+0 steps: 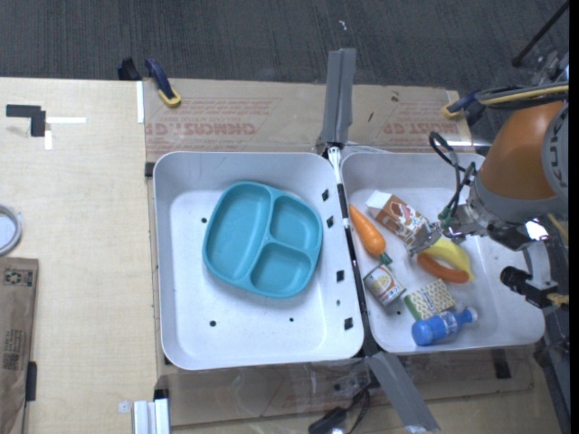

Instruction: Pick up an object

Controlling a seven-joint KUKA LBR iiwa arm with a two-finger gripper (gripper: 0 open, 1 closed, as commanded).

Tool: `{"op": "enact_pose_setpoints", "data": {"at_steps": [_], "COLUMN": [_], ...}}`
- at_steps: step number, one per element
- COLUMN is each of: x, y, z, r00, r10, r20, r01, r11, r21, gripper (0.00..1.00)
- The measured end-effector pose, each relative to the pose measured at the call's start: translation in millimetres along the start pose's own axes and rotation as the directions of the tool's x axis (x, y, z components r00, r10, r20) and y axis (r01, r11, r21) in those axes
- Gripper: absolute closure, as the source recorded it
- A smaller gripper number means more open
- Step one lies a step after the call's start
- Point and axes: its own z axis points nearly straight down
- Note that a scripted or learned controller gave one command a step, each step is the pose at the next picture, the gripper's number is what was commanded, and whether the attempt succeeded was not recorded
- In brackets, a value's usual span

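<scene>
The right bin holds several small items: an orange carrot, an orange-and-white carton, a small can, a yellow and orange banana-like toy, a patterned packet and a blue bottle. My gripper reaches in from the right and hangs low between the carton and the yellow toy, right at the toy's left end. Whether it touches either one is not clear. The arm's orange band sits above the bin's right side.
The left bin holds a blue divided plate. A grey divider post stands at the back between the bins. Clamps and tape rest on the bench to the left.
</scene>
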Motion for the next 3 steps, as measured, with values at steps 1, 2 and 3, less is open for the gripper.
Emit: {"op": "enact_pose_setpoints", "data": {"at_steps": [1,2,3], "x": [-1,-1,29], "y": [0,0,-42], "z": [-10,-10,1], "r00": [1.000,1.000,0.998], "r10": [0.004,0.004,-0.060], "r20": [0.001,0.001,0.000], "r01": [-0.004,-0.004,0.060], "r11": [1.000,1.000,0.998], "r21": [-0.002,-0.001,0.001], "gripper": [1.00,0.00,0.00]}}
